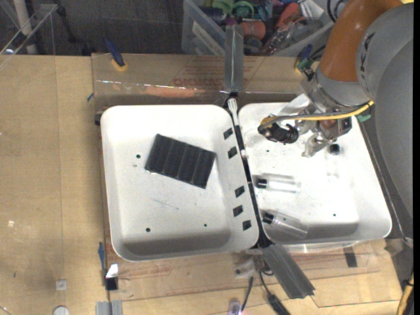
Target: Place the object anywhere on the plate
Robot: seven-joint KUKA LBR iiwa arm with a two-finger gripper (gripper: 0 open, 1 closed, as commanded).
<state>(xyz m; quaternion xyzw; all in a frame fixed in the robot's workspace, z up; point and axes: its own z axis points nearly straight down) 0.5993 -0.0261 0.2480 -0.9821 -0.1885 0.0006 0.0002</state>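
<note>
The plate (180, 161) is a black ridged rectangle lying flat in the left bin (131, 228), turned slightly askew. In the right bin (367, 202) lie two clear tube-like objects. One with a black cap (275, 184) is near the divider, the other (284, 222) sits by the front wall. My gripper (319, 143) hangs over the back of the right bin, above and to the right of both tubes. A small black piece (279, 133) shows just left of the gripper; I cannot tell whether it belongs to the gripper or is a loose object.
A ridge with black clips (237, 169) divides the two bins. A clear crate of colourful items (256, 12) stands behind the bins. The grey arm with its orange band (354, 31) covers the right bin's back right corner.
</note>
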